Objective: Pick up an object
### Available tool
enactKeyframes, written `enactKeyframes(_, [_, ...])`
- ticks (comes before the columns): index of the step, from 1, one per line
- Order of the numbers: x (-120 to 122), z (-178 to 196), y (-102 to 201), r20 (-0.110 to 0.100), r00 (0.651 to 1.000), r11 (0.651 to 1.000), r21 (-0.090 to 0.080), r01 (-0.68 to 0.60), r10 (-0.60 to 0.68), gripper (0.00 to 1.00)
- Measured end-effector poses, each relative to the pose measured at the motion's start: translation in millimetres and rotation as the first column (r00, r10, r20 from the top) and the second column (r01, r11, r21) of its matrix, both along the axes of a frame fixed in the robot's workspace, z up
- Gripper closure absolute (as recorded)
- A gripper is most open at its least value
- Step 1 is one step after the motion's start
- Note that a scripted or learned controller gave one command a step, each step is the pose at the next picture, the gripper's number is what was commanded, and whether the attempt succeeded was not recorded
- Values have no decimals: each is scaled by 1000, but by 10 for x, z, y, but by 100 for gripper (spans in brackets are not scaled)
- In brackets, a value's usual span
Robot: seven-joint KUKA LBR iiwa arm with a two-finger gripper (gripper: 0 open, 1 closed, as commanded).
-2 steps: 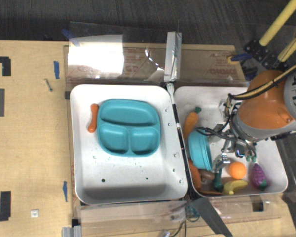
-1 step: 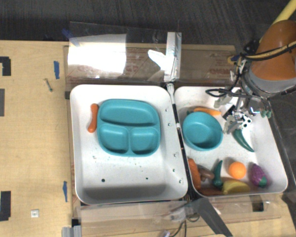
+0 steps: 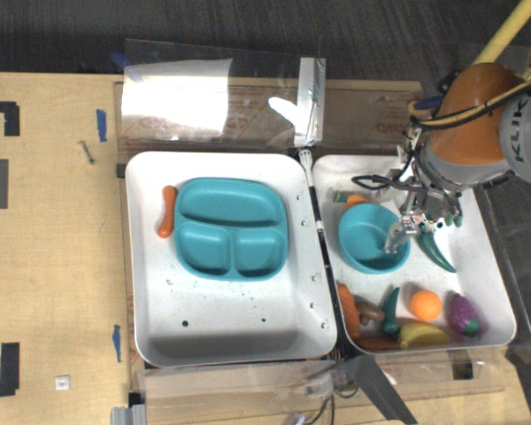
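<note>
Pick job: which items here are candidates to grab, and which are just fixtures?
Candidates: teal bowl under the gripper, orange ball, purple toy, yellow banana, orange sausage.

Fixtures: divided teal tray, left bin, right bin.

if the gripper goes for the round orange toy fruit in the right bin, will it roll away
Probably, if nudged. The round orange toy fruit looks ball-shaped and glossy, so it may slip from a pinch. The yellow banana-shaped toy and purple grape-cluster toy beside it could check its roll. It looks like light, rigid plastic.
</note>
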State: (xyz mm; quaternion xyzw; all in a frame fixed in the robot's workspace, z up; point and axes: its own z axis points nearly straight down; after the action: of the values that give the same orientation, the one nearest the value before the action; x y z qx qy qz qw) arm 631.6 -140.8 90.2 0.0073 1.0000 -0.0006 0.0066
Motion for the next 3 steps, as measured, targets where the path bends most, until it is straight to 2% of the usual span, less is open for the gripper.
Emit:
enactKeyframes(1, [-176, 2, 279, -1, 998, 998, -1, -65, 65, 0])
enactKeyframes(2, [-784, 46, 322, 11, 904, 904, -16, -427, 427, 0])
enactKeyframes(3, [-670, 590, -303, -6, 658, 657, -9, -753, 753, 0])
